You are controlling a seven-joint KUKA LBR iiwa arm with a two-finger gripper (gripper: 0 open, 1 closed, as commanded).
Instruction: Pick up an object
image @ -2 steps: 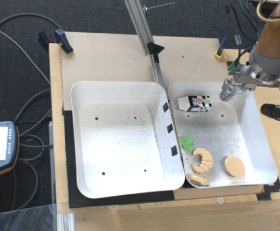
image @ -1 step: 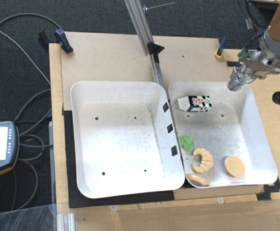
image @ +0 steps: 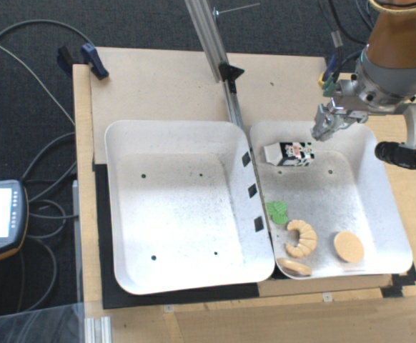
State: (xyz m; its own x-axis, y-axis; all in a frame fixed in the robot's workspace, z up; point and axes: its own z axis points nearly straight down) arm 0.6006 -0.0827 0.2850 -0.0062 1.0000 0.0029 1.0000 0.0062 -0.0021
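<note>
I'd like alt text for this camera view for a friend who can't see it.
A robot gripper hovers over the right bin, just right of a small carton. Nearer the camera lie a green piece, a croissant, a round biscuit and a bread piece.

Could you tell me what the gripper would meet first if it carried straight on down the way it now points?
Probably the small carton just below-left of the gripper, or the right bin's floor beside it; depth is unclear.
</note>
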